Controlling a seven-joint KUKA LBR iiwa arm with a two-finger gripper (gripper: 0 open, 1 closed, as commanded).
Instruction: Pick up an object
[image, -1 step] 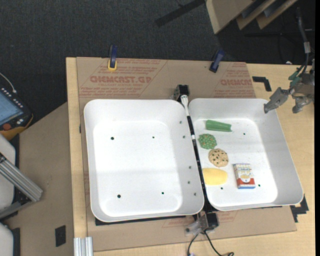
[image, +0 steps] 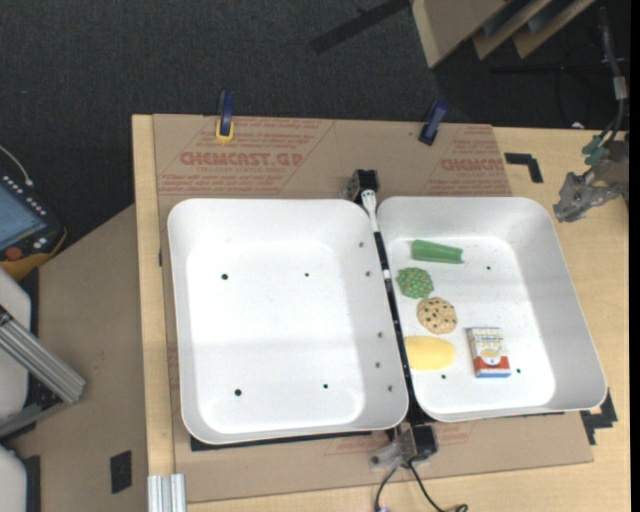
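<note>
The right bin (image: 530, 290) holds several small objects along its left side. A long green piece (image: 436, 252) lies furthest back. In front of it come a round green lump (image: 414, 282), a brown speckled cookie (image: 437, 315) and a yellow lump (image: 429, 352). A small red and white box (image: 489, 352) lies to the right of the yellow lump. My gripper (image: 585, 190) hangs at the far right, above the bench just outside the right bin's back right corner, well away from all the objects. It is small and partly cut off by the frame edge.
The left bin (image: 270, 320) stands beside the right one on a cardboard sheet (image: 300, 150) held by two clamps (image: 225, 118) at the back. A cable runs along the seam between the bins (image: 383, 270).
</note>
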